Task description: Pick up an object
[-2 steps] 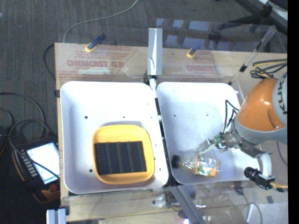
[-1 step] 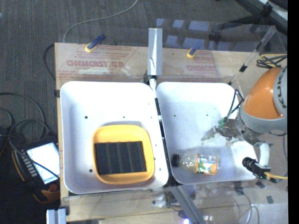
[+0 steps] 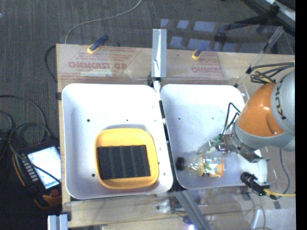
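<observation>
Camera view: the arm (image 3: 266, 116) reaches into the right bin (image 3: 192, 104), its gripper (image 3: 218, 145) low near the front. Whether it is open or closed, I cannot tell. A clear bottle (image 3: 204, 166) lies on its side just below it. A yellow tray (image 3: 127, 158) sits in the left bin (image 3: 81, 104).

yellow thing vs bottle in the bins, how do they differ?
The yellow object is opaque with a dark ribbed top; the bottle is clear with an orange-green label. The yellow object lies flat in the left bin; the bottle lies on its side in the right bin, and is smaller.
</observation>
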{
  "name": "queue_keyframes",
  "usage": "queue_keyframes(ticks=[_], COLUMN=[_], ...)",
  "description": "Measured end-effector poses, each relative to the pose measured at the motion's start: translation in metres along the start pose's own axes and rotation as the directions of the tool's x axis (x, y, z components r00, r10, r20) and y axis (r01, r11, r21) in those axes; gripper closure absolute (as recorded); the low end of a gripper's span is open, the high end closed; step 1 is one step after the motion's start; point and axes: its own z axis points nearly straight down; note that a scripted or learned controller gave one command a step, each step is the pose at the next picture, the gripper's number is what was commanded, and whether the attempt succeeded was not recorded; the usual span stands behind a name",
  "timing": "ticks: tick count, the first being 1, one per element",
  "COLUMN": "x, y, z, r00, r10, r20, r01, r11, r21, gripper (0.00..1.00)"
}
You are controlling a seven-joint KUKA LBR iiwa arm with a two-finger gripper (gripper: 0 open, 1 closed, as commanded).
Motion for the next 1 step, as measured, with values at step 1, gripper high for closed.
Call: queue_keyframes(ticks=[1], x=[0.0023], y=[0.0024], z=[-0.0070], r00=[1.000], r10=[-0.003], r20=[-0.007], r01=[0.003], r11=[1.000], r21=[0.002], gripper=[1.00])
